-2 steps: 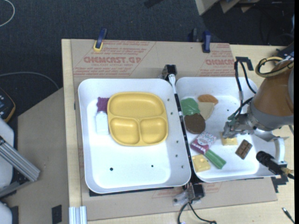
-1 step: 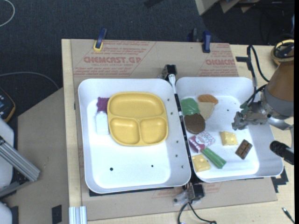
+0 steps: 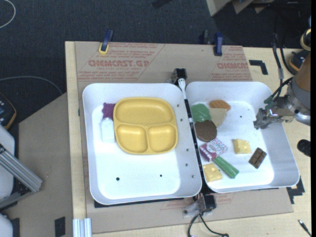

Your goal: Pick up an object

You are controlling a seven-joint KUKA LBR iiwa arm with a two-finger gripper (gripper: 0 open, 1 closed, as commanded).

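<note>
Objects for picking lie scattered in the right bin, all to the left of and below my pincer, which hangs over the bin's right part near its right wall. Whether the pincer is spread or closed I cannot tell from this angle; nothing shows between its tips.

Nearest below me is a pale yellow cheese wedge, squat, with no clear long axis. Just below and right of that lies a brown chocolate bar, its long axis slanted from upper right to lower left. Further left and lower, a green cucumber-like stick runs from upper left to lower right, its lower end just beside a yellow block. A pink-and-white wrapped packet sits above that stick.

Level with me and well to my left, a round brown cookie touches a tan wedge whose point aims down-left, with an orange-brown roll lying crosswise above it and a green leafy piece beside the bin's left wall.

Far to my left, the left bin holds a yellow divided tray, with a purple item and a white item tucked against its left edge.
</note>
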